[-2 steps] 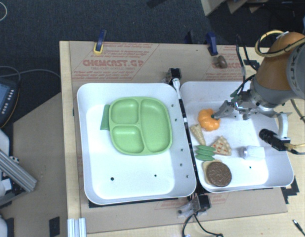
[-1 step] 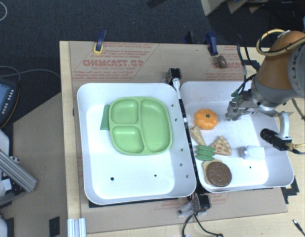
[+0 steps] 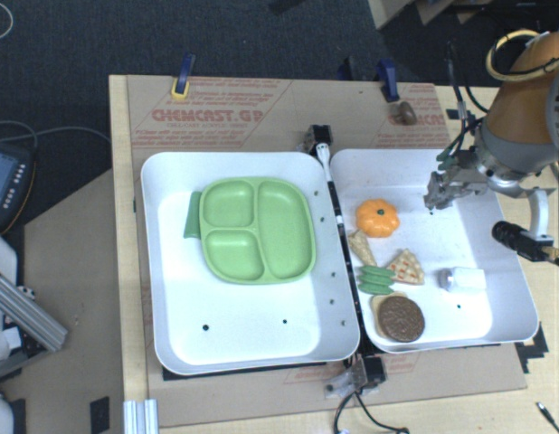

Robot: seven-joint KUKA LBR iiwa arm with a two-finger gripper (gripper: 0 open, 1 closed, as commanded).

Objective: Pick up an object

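The gripper point(image 3: 435, 197) hangs over the far part of the right bin point(image 3: 497, 333); whether its fingers are wide or narrow, I cannot tell. The pumpkin point(image 3: 377, 218) lies just left (cracker point(image 3: 407, 267), beans point(image 3: 376, 280), cookie point(image 3: 401, 318) nearer). A green tray point(image 3: 258, 229) sits in the left bin point(image 3: 171, 315).

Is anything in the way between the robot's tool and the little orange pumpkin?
Nothing visible is. The tool hangs over the right bin's back part, and the pumpkin sits to its left with bare white floor between them. The other foods lie nearer the front.
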